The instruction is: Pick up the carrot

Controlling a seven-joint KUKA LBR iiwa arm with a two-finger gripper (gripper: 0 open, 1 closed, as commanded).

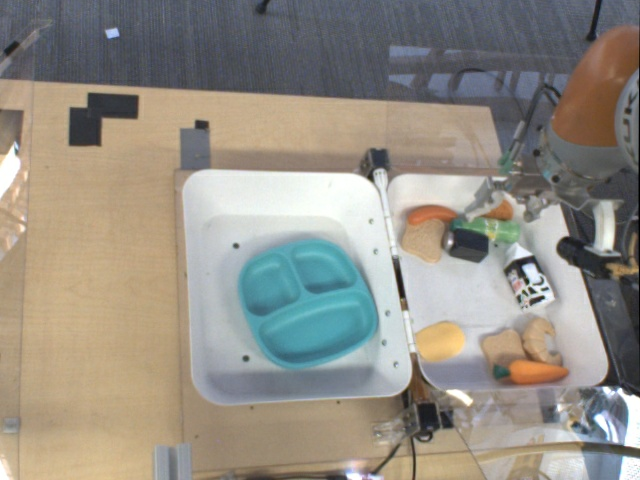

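You see two shallow white plastic bins side by side on the pale wooden bench (100, 298). The left bin (210, 268) holds a teal plastic plate (307, 303) with three compartments, lying roughly at its middle. Take that plate as your landmark.

Right of the plate, across the shared rim, lies the right bin (590, 353). The carrot (532, 372), an orange plastic toy with a green stub at its left end, lies on its side far to the right of the plate and slightly below its level, close to the near wall of the right bin. Two tan bread-like toy pieces (520, 343) sit just above it, touching or nearly touching it. A round yellow toy (440, 341) lies between the plate and the carrot, just across the rim.

Up and to the right of the plate you find a tan toast-shaped piece (424, 240) with a red-orange curved toy (432, 213) just above it, then a dark cylinder (466, 244) joined to a green piece (497, 231). A small white bottle with dark print (527, 280) lies further right.

The grey arm with its orange band (600, 73) comes in far to the upper right of the plate. Its gripper (508, 200) hangs over the far end of the right bin, near the green piece and a small orange object (501, 209), well apart from the carrot. You cannot tell how wide the pincer stands.
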